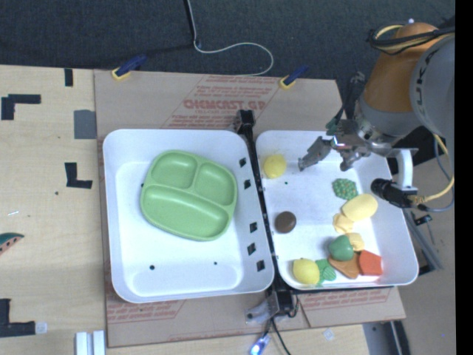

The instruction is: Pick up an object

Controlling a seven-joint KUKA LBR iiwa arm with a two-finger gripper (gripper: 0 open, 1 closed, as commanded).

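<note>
Room for moving lies mostly in the right bin (pixel 384 276), whose upper left and middle floor is bare white, with only a yellow ball (pixel 274 166) near the divider and a brown round piece (pixel 285 221) lower down. Toys crowd its right and lower edge: a green knobbly piece (pixel 344 188), a pale yellow piece (pixel 360 207), a green and orange cluster (pixel 349 254) and a yellow lemon (pixel 306 271) by the front rim. The left bin (pixel 122 272) carries a green divided plate (pixel 189 194), with bare floor along its front. Both bins sit on cardboard (pixel 222 102) over the tabletop (pixel 37 198).

The end effector (pixel 330 154) hangs over the right bin's upper part, fingers spread wide, nothing between them, apart from every toy.
</note>
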